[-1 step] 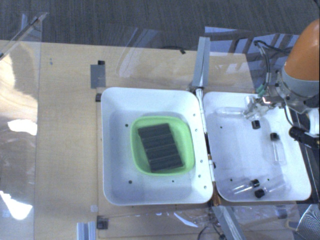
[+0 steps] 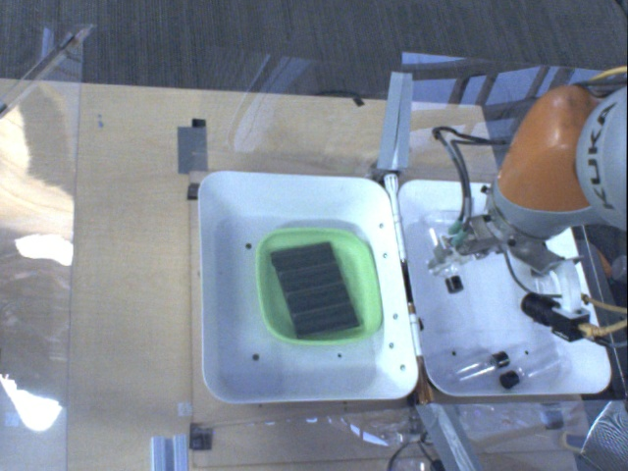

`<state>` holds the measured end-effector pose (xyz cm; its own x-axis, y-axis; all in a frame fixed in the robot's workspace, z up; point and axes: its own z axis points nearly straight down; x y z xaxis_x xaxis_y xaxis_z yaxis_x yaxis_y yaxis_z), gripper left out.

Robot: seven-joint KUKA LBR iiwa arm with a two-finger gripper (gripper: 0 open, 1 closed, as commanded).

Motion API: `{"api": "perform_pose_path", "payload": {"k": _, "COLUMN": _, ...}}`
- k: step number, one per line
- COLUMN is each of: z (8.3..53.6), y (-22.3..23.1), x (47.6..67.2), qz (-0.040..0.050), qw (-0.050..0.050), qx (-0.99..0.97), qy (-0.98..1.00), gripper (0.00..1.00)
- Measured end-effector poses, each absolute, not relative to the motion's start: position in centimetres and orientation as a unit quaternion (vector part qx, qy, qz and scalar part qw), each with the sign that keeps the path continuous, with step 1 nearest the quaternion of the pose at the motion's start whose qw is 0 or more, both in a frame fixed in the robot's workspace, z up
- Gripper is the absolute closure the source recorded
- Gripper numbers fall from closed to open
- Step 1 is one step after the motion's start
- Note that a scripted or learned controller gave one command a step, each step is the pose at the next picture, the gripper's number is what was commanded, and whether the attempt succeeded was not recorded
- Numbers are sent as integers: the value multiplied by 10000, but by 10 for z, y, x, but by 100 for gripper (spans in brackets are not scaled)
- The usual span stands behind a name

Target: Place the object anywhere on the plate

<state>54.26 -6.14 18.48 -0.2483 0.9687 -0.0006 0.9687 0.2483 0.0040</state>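
A green square plate (image 2: 367, 281) sits in the middle of the left white bin (image 2: 226, 263). A dark grey ribbed block (image 2: 313, 289) lies flat on the plate, turned slightly askew. My gripper (image 2: 447, 250) hangs over the upper left part of the right bin (image 2: 589, 371), below the arm's orange band (image 2: 551, 155). It is well apart from the plate and the block, on the other side of the divider between the bins. I see nothing between its fingers.
The right bin holds a small black piece (image 2: 453, 284) just under the gripper, two small black bits (image 2: 505, 369) near its front and a clear plastic item (image 2: 476, 369). A black cable connector (image 2: 551, 316) hangs off the arm. A grey post (image 2: 396, 126) stands behind the bins.
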Motion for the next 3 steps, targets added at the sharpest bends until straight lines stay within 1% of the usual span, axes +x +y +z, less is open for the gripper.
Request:
{"api": "perform_pose_path", "payload": {"k": 1, "z": 186, "y": -18, "x": 575, "qz": 25, "qw": 29, "qx": 5865, "qy": 8100, "gripper": 100}}
{"api": "perform_pose_path", "payload": {"k": 2, "z": 186, "y": -18, "x": 575, "qz": 25, "qw": 30, "qx": 5867, "qy": 8098, "gripper": 0}}
{"api": "perform_pose_path", "payload": {"k": 3, "z": 185, "y": -63, "x": 554, "qz": 18, "qw": 26, "qx": 5803, "qy": 8144, "gripper": 0}}
